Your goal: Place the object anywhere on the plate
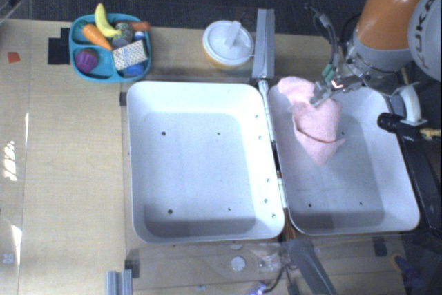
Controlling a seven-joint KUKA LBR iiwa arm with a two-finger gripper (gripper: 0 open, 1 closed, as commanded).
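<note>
Fingertips point(320, 99) of the gripper point(322, 96) are drawn together to a narrow point and sit in the upper fold of the pink cloth point(316, 124). I read this as a pinch on the fabric, though the contact is small in the camera view. The arm point(390, 10) enters over the far right corner of the right bin point(407, 217).

Position of the object: the pink cloth lies in the far left part of the right bin, close to the wall this bin shares with the left bin point(138, 217). Its folds gather toward the gripper. Its long axis runs from the bin's far edge toward the near edge and tapers to a point near the bin's middle. Most of the cloth therefore lies nearward and slightly left of the grip, not centred under it.

Position of the target: I take the blue sectioned plate point(73, 55) to be the plate, and it stands on the bench point(62, 183) beyond the far left corner of the left bin. It already carries toy food, including a banana point(103, 21) and a carrot point(95, 36). A white lidded cup point(228, 43) stands between the plate and the gripper, just beyond the left bin's far edge.

Governing relation: the plate lies well apart from the gripper, leftward across the whole left bin and slightly farther back. I judge that the transfer needs a lift high enough for the trailing tip to clear the shared wall and the cup.
</note>
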